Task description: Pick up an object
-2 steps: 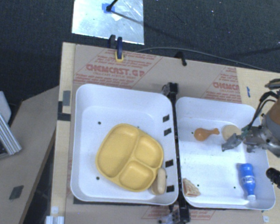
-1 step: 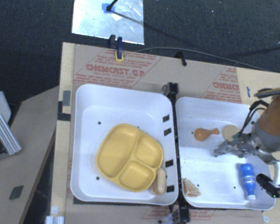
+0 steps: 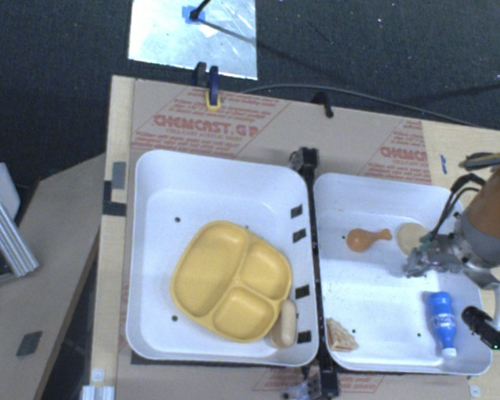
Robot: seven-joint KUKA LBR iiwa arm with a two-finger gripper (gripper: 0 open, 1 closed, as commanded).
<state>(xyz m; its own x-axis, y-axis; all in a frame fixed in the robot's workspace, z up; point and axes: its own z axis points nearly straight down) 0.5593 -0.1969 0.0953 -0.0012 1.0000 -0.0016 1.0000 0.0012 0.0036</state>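
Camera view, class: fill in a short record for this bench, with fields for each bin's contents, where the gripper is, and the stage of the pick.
left bin: yellow divided plate, with a pale bread roll at its right edge
right bin: orange drumstick toy, blue bottle, sandwich piece
gripper: over the right bin, right of the drumstick toy, above the bottle
stage: nothing seen between the fingers

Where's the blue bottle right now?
In the camera view, the blue bottle lies in the right bin near its right wall, just below the gripper.
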